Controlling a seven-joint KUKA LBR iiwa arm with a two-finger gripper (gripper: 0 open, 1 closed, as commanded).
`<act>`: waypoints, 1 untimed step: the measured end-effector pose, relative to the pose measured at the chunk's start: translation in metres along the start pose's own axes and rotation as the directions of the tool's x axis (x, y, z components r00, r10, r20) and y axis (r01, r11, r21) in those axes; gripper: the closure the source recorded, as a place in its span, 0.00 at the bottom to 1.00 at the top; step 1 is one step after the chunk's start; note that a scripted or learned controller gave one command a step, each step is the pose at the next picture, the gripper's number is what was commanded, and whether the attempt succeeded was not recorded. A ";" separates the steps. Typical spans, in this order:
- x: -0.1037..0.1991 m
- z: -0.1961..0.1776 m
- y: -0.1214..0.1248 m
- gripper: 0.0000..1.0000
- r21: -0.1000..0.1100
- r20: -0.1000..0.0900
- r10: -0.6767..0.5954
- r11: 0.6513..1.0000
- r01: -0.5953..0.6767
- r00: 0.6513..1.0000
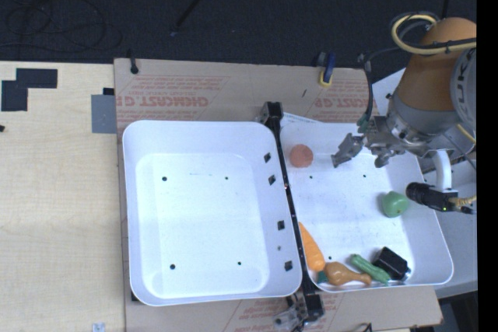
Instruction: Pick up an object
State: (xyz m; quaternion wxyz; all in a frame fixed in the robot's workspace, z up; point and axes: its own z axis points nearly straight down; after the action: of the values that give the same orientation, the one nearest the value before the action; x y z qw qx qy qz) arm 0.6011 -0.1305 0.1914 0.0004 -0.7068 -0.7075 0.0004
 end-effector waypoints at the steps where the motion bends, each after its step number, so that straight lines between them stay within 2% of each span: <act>1: 0.050 0.083 -0.052 0.00 0.012 -0.004 -0.002 1.000 0.002 1.000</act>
State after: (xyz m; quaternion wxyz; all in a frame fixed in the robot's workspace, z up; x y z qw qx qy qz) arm 0.5489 -0.0809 0.1079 0.0063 -0.7062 -0.7080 0.0033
